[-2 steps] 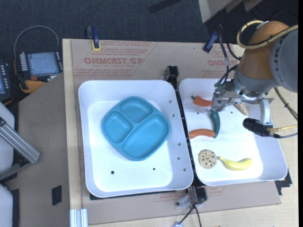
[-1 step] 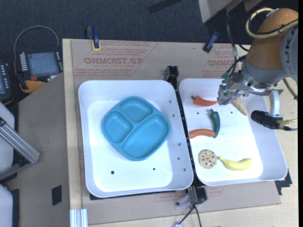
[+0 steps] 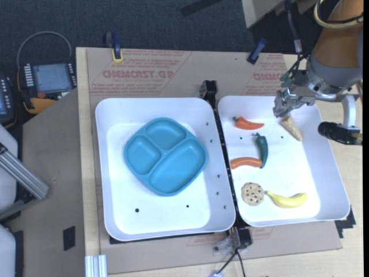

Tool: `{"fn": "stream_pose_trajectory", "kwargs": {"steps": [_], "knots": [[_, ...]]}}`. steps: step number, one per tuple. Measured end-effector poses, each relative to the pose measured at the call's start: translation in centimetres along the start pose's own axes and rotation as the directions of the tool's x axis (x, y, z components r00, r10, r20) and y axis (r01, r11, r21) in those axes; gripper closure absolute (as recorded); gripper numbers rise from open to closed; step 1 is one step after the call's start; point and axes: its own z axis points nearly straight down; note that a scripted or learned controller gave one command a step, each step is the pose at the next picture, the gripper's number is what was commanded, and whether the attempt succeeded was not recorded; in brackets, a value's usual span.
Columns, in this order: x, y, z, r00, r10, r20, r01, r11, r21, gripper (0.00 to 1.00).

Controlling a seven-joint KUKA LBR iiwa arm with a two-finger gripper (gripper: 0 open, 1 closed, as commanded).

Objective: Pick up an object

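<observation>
Overhead, grey two-finger gripper (image 3: pixel 283 109) poised over right white bin's (image 3: pixel 328 172) far edge, finger state impossible to tell, just beside tan wedge-shaped food piece (image 3: pixel 292 128); blue divided plastic plate (image 3: pixel 166 155) in left white bin (image 3: pixel 115 206).

Glossy blue plastic tray (image 3: pixel 166 163), smooth white bins (image 3: pixel 112 212), matt cardboard base (image 3: pixel 173 68)

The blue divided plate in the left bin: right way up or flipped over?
Right way up. The blue divided plate lies flat in the left bin with its three compartments facing up, nothing in them.
</observation>
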Motion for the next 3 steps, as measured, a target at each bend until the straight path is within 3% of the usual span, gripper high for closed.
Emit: {"fn": "stream_pose_trajectory", "kwargs": {"steps": [3], "knots": [[17.7, -0.7, -0.3, 1.0, -0.004, -0.003, 0.004, 1.0, 0.004, 1.0]]}}
